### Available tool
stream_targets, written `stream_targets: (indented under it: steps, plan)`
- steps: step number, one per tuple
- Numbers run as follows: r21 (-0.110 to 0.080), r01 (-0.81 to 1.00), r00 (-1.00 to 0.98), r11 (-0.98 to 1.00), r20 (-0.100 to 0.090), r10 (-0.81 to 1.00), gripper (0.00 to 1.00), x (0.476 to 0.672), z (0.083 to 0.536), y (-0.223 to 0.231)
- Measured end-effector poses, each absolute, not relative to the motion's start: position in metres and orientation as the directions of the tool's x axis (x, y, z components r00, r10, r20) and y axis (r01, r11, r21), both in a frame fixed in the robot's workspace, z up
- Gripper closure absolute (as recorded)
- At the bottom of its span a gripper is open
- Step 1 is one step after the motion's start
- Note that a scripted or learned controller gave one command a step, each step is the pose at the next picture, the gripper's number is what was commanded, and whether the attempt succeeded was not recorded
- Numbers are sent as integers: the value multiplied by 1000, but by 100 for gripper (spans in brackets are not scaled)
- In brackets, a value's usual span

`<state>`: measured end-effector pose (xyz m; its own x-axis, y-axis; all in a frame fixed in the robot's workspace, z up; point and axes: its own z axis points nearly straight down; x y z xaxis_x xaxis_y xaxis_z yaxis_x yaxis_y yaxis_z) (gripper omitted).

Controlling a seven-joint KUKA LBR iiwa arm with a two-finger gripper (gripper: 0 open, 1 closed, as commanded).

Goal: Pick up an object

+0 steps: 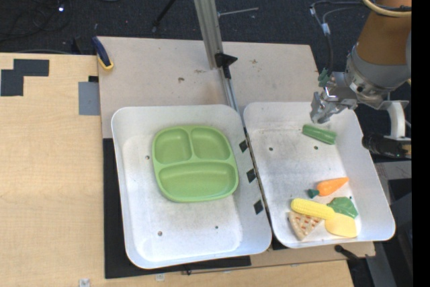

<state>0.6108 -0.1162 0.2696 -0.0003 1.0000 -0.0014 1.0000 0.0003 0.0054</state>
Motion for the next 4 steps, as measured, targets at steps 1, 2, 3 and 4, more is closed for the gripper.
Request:
stream_targets:
  steps: [1, 2, 3, 4]
  plan:
    - [-3, 1000, -5, 5, 2, 1000, 100, 599, 273, -66]
    - [-4, 1000, -4, 4, 1, 1000, 100, 592, 257, -20]
    - [-4, 1000, -5, 5, 2, 1000, 100, 587, 253, 31]
    - [-5, 1000, -6, 6, 1, 1000, 100, 567, 255, 84]
